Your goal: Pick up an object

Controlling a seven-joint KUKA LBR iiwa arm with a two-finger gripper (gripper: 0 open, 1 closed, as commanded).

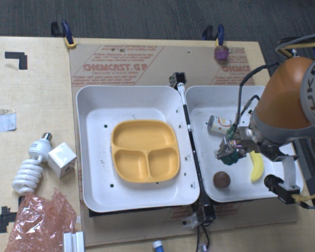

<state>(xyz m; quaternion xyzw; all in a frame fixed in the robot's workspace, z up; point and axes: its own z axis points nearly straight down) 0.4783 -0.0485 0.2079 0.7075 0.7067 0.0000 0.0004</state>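
Observation:
My gripper (230, 152) reaches into the right bin (199, 109) from the right, low over the bin floor near its middle. A small dark green object (232, 159) sits right under the gripper tip. A yellow banana (256, 167) lies just to the right of it. A brown ball (221, 179) rests near the bin's front edge. A white tube-like item (219, 125) lies behind the gripper. The orange band of the arm (283, 101) hides the bin's right side.
The left bin (89, 140) holds a yellow divided plate (145, 151). On the bench at left lie a spiral light bulb (31, 167), a white cube (62, 159) and a crumpled red bag (39, 222). A purple object (221, 52) sits on the board behind the bins.

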